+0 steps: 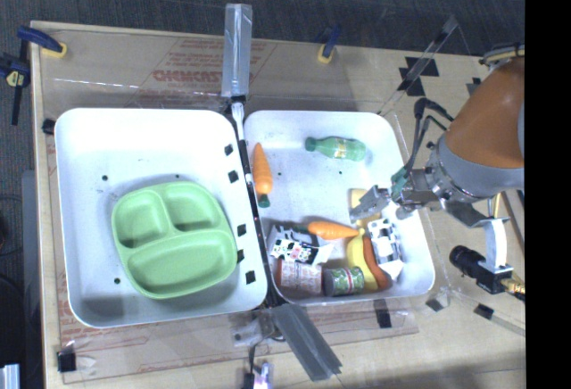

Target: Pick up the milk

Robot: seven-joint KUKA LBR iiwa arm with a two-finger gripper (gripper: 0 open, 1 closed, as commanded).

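Note:
The milk is a small carton with black and white patches. It lies near the front left of the right bin, next to a brown bottle. My gripper hangs over the right side of that bin, above a banana and some way right of the milk. It is open, with nothing between its fingers. An orange carrot lies between the gripper and the milk.
A green bottle lies at the back of the right bin, and a second carrot rests along its left wall. A dark jar sits at the front. The left bin holds a green divided plate.

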